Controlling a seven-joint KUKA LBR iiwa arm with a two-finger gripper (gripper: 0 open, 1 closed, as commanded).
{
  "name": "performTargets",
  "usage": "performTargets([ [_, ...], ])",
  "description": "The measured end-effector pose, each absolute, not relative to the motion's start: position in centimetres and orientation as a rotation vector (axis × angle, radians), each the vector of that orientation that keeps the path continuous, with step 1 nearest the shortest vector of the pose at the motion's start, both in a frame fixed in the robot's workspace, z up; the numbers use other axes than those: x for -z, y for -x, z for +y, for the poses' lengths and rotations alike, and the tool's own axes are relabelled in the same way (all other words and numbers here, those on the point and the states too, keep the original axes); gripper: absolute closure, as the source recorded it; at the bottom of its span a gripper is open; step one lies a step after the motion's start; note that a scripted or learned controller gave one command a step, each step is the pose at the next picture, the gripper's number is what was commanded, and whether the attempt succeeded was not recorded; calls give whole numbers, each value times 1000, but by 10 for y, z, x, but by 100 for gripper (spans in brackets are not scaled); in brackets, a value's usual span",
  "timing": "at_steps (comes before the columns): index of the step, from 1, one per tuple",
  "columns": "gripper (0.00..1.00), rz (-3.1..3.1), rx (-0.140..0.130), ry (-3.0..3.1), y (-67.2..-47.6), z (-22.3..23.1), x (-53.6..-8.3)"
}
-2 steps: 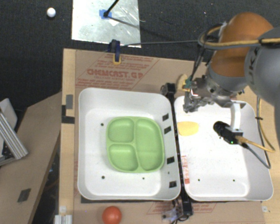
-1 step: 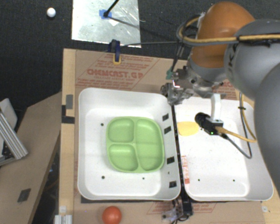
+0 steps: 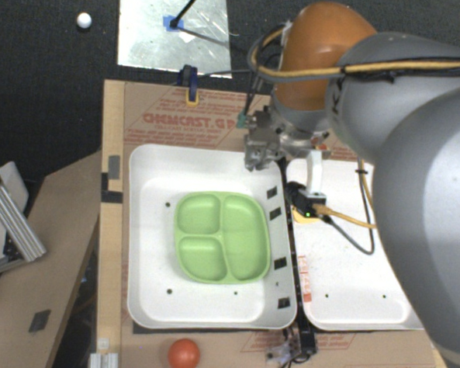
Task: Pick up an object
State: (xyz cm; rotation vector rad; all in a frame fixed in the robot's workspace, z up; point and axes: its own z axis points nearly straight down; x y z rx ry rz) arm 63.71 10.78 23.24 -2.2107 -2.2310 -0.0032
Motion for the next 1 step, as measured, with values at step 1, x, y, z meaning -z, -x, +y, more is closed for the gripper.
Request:
performTargets([
  [1, 0, -2228, 2, 2216, -637, 105, -233],
])
